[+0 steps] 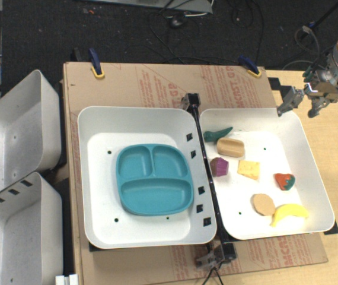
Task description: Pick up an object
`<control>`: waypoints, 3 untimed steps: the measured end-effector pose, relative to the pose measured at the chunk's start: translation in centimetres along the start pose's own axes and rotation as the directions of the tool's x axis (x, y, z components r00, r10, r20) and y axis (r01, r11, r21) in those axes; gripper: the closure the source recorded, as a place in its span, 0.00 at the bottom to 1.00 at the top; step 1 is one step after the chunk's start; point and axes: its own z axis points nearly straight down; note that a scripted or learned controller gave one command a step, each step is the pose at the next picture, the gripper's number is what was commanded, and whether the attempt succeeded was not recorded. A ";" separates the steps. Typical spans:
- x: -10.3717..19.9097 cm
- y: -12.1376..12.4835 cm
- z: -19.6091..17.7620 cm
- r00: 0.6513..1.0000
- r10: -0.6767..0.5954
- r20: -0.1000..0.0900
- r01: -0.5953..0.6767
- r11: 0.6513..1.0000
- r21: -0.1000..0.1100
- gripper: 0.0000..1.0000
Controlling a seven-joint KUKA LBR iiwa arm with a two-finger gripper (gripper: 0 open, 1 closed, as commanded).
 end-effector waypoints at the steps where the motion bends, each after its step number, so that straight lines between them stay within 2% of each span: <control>1: 0.1 0.2 -0.8 1.000 -0.003 0.003 0.003 1.000 -0.013 0.00; 3: 1.4 0.1 10.1 1.000 -0.005 0.001 0.005 1.000 -0.008 0.00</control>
